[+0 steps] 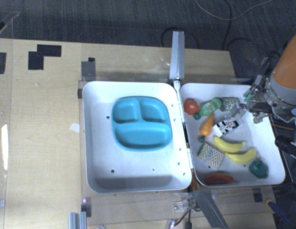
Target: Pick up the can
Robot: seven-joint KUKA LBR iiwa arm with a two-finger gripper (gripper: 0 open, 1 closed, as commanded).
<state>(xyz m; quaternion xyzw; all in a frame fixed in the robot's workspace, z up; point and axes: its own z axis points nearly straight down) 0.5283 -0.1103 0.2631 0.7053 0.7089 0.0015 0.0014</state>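
the arm (286, 75) reaches over the right bin (277, 175), its gripper (244, 105) hanging just right of the can (227, 103), which lies on its side near the bin's far wall. whether the fingers are open cannot be told. a banana (234, 149) lies nearer, toward the bin's front.

A: The divided tray (141, 122) is light blue, and both bins (98, 142) are white.
B: Yes. The banana (234, 149) is yellow, the carrot (207, 125) orange, the tomato (191, 106) red.
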